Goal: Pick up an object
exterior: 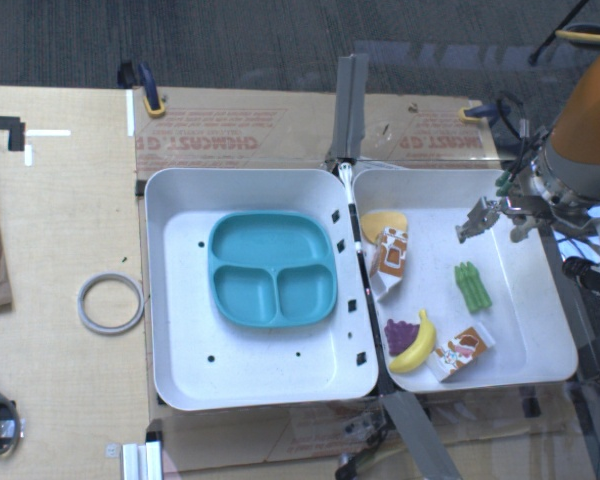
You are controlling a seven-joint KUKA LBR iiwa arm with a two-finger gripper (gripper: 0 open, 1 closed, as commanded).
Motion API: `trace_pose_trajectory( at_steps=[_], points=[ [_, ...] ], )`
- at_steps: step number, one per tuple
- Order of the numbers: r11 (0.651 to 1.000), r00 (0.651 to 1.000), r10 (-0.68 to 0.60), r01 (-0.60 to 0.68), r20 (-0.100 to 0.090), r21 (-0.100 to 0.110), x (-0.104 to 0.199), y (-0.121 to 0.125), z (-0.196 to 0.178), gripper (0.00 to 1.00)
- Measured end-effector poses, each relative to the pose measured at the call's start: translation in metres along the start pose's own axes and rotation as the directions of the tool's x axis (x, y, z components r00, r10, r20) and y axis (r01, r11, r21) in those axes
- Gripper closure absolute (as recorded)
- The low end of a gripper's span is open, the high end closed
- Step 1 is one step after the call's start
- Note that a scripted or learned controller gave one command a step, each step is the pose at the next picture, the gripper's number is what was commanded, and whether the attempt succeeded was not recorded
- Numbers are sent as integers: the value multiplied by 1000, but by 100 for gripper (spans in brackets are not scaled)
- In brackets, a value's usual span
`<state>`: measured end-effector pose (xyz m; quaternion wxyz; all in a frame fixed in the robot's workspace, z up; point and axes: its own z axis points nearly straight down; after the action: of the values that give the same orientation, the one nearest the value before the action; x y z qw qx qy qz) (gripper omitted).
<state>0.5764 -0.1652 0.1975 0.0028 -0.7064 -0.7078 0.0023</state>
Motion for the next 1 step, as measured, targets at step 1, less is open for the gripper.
trace_pose_trajectory(
  at_steps=[1],
  points=[
    [1000,1000,30,-30,-1,-2,-12,-33,110,0]
  ],
)
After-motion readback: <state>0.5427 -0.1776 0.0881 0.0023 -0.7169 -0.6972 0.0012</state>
